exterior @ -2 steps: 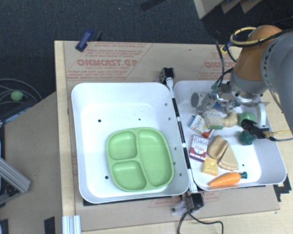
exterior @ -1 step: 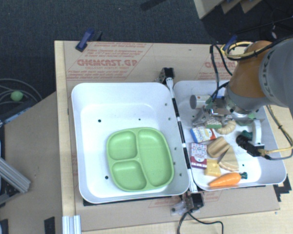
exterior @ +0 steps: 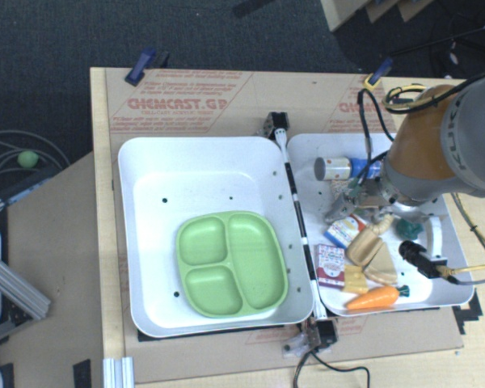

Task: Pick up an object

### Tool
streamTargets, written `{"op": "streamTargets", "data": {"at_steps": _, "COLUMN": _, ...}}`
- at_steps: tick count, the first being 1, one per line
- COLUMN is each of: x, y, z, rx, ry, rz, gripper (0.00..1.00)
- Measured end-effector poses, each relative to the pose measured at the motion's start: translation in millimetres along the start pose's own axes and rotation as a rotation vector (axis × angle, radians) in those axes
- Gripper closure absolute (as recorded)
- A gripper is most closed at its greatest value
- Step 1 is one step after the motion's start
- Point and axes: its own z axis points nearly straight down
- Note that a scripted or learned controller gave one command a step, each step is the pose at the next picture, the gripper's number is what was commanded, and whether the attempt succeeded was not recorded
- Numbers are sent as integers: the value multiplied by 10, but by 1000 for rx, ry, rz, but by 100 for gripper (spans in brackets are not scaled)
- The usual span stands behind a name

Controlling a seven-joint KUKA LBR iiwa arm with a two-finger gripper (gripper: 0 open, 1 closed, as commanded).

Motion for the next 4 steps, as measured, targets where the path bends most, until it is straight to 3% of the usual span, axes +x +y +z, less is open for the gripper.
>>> {"op": "streamTargets", "data": {"at_steps": 1, "x": 2, "y": 4, "z": -100, "rx": -2, "ry": 0, "rz": 0, "gripper": 100}}
{"op": "streamTargets", "data": {"at_steps": 2, "x": 3, "y": 4, "z": -99, "rx": -1, "ry": 0, "rz": 0, "gripper": 0}}
{"op": "streamTargets", "data": {"at_steps": 3, "x": 4, "y": 8, "z": -199, "rx": -3, "ry": -1, "rz": 0, "gripper": 100}}
{"op": "streamTargets", "data": {"at_steps": 4, "x": 4, "y": 7, "z": -198, "rx": -3, "ry": -1, "rz": 0, "gripper": 0}}
